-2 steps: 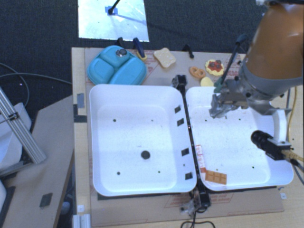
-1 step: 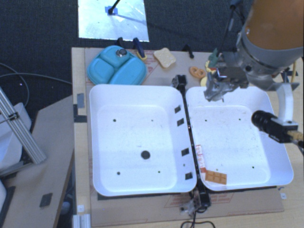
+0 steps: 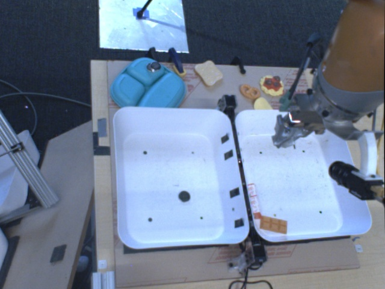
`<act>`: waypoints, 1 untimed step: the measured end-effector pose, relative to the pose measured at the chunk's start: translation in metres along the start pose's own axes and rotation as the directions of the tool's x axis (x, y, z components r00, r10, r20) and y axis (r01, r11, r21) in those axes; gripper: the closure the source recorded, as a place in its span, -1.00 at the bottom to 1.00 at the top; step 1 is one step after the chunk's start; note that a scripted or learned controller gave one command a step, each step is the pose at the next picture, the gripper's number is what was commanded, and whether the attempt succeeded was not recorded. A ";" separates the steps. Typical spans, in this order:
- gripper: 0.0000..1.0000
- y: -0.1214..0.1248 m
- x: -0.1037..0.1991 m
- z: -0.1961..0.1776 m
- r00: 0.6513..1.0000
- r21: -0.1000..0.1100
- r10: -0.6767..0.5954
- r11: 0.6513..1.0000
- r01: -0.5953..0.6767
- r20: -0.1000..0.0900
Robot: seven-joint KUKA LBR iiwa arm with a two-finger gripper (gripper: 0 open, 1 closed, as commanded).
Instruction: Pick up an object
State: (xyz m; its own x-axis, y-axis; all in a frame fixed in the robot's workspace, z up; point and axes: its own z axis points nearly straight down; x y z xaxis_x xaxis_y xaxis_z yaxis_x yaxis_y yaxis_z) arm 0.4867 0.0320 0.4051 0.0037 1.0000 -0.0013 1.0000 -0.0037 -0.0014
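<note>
An orange waffle-like piece (image 3: 273,224) lies flat at the near left corner of the right bin (image 3: 346,221). A small dark round object (image 3: 184,195) rests on the floor of the left bin (image 3: 129,161), near its middle. My gripper (image 3: 284,138) hangs over the far part of the right bin, well away from the waffle piece and pointing down at bare bin floor. The grey and orange arm rises from it toward the upper right.
Beyond the bins, on the bench, sit a blue divided plate (image 3: 147,84), a slice of toy toast (image 3: 209,73), a pretzel (image 3: 249,91), a small pizza-like disc (image 3: 272,85) and a yellow piece (image 3: 262,104). A black divider strip (image 3: 237,161) runs between the bins.
</note>
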 end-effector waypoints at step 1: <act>1.00 -0.001 0.072 0.001 1.000 -0.003 -0.015 1.000 0.015 -0.003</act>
State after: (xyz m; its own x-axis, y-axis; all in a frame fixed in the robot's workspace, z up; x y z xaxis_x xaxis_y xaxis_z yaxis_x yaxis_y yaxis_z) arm 0.4864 0.1039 0.4036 -0.0112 0.9999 0.0021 0.9999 0.0111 0.0018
